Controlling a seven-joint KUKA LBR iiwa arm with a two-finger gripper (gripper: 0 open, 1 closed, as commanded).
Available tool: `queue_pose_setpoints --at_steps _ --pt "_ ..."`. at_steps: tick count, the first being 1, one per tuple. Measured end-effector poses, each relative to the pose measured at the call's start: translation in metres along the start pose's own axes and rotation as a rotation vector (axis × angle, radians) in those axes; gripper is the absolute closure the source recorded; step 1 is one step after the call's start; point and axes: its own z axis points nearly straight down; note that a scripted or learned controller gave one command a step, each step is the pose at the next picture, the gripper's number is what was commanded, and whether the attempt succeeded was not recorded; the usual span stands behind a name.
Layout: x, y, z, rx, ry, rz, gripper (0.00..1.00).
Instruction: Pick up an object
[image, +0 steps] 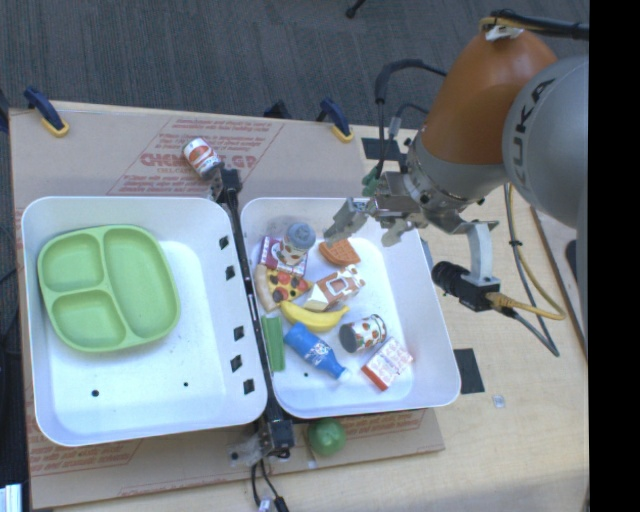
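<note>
The right bin (435, 330) holds several toy foods: a yellow banana (315, 317), a blue bottle (313, 351), a dark can (362, 333), a red and white box (387, 364), a pizza slice (284, 286), a small carton (338, 287), a grey-blue can (299, 237) and an orange piece (340, 251). My gripper (372, 222) hangs over the bin's far right part, just above and right of the orange piece. Its fingers (350, 214) are spread open, and nothing sits between them.
The left bin (200, 390) holds a green divided plate (107, 287). A green stick (273, 342) lies along the right bin's left wall. A small can (201, 156) lies on the cardboard behind the bins. A green ball (325, 436) rests at the front edge.
</note>
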Motion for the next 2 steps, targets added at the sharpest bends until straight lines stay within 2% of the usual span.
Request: queue_pose_setpoints --at_steps 1,2 --pt "-0.035 0.011 0.097 0.003 -0.001 0.000 0.00" --pt "-0.007 0.006 0.175 -0.020 -0.006 -0.002 0.00"
